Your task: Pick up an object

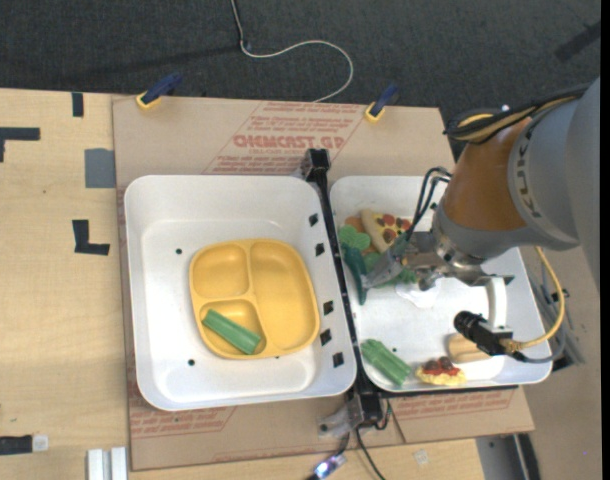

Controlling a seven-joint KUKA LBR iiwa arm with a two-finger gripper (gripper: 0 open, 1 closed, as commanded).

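Gripper [393,268] sits low in the right bin [440,313] beside green toys [353,258]. Nothing looks lifted yet; whether the jaws are open or closed, I cannot tell.

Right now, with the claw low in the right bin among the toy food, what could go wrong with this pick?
1. The claw sits in a tight cluster: a dark green plastic piece and a slice of toy pizza lie close together, so it may catch two items or push both aside.
2. This cluster lies against the black divider between the bins, so a finger may strike the wall.
3. The claw's fingers are hard to see, so a failed grasp could go unnoticed.
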